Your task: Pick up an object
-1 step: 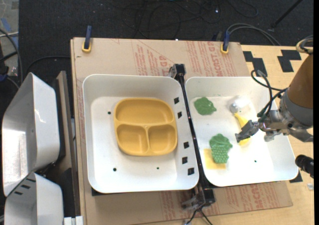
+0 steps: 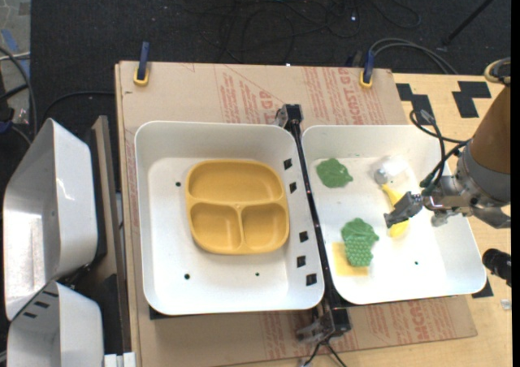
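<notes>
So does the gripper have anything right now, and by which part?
Cannot be told. The gripper is low in the right bin, right against a small yellow object, but the view does not settle whether that object sits between its fingers.

Two white bins (image 2: 154, 195), one yellow divided tray (image 2: 238, 205), two green pieces (image 2: 333, 172), perhaps two yellow items (image 2: 398, 229), one whitish object (image 2: 390, 169)

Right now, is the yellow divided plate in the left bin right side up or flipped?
Right side up. The yellow divided plate lies flat in the left bin, its three hollows and raised dividers facing the camera, nothing in them.
</notes>
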Robot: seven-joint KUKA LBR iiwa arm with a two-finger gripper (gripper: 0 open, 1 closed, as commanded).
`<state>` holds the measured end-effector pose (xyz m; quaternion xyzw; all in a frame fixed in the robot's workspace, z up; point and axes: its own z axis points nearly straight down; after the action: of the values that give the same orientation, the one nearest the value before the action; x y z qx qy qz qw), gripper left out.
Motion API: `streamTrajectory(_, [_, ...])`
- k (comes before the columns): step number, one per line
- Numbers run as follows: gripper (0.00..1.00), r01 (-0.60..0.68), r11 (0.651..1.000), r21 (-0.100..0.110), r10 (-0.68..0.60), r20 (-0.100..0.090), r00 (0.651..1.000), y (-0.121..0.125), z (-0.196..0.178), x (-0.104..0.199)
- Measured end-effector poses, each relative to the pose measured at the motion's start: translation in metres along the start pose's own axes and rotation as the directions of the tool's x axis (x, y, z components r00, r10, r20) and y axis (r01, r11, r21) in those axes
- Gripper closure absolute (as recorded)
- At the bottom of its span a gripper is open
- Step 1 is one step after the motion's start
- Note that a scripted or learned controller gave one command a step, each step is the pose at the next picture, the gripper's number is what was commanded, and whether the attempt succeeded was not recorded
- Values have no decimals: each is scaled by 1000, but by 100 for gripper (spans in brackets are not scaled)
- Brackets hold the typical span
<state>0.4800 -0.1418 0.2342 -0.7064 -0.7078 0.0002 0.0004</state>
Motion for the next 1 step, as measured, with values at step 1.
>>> streamTrajectory(1, [0, -3, 1000, 5, 3, -1, 1000, 5, 60, 7])
